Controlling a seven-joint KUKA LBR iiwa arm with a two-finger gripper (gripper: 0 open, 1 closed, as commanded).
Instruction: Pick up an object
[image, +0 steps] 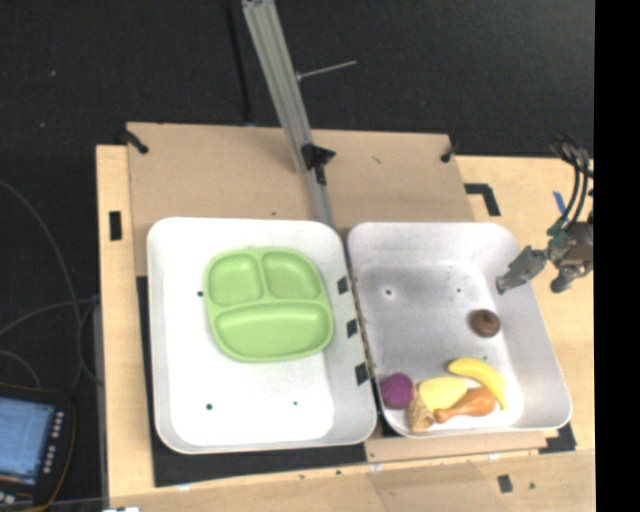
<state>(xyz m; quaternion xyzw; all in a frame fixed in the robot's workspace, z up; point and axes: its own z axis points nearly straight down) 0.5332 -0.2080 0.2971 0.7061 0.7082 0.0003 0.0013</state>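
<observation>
Gripper (543, 272) is seen at the right bin's (430, 250) right edge, fingers spread, nothing held. Banana (480, 376), purple ball (397, 389), drumstick (462, 405) are bunched at the near wall; a brown thing (486, 322), maybe a nut, sits apart. Green tray (268, 304) is laid in the left bin (180, 400).

The two shallow white plastic bins (250, 235) look smooth and slightly glossy. The light-green divided plastic tray (268, 304) at centre left is smooth, with a soft shine. The pale brown wooden bench top (400, 175) is matt — the slanted grey metal bar (285, 90) at upper centre gleams.
</observation>
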